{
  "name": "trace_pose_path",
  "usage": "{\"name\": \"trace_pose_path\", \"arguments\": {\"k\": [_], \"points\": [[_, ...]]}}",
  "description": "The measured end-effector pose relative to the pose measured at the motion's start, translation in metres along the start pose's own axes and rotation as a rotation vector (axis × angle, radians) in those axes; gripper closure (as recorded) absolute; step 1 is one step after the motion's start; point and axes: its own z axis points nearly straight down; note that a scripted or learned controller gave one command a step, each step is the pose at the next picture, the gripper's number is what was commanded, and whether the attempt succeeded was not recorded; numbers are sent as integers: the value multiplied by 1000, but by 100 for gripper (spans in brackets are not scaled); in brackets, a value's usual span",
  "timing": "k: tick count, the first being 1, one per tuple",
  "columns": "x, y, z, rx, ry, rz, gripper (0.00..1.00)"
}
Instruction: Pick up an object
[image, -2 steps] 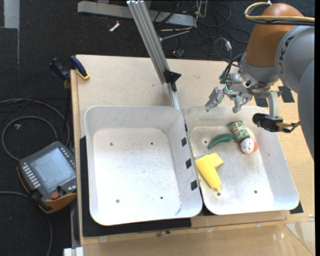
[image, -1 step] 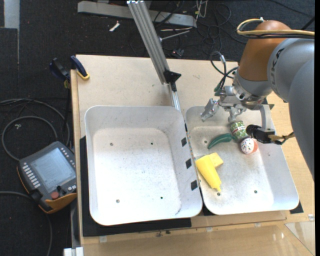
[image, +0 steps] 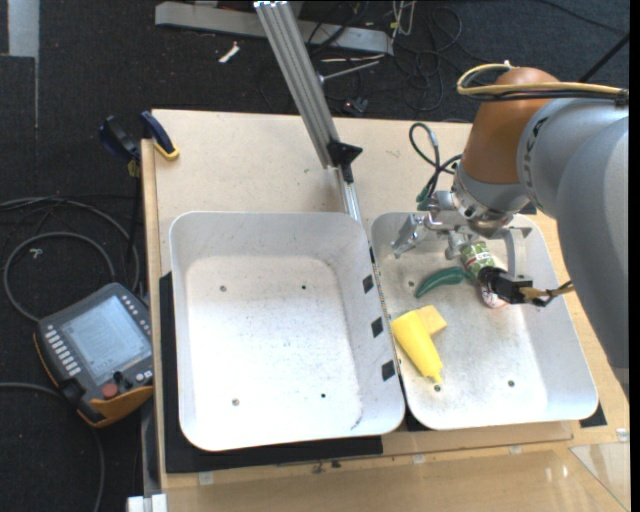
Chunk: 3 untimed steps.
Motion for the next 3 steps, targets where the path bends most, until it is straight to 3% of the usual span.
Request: {"name": "trace_pose_path", "arguments": {"k": [1, 2, 3], "points": [[1, 0, 38, -2, 0, -1, 0], [1, 1, 26, -6, -1, 0, 100], [1, 5, -39, -14, -2, -2, 100]]}}
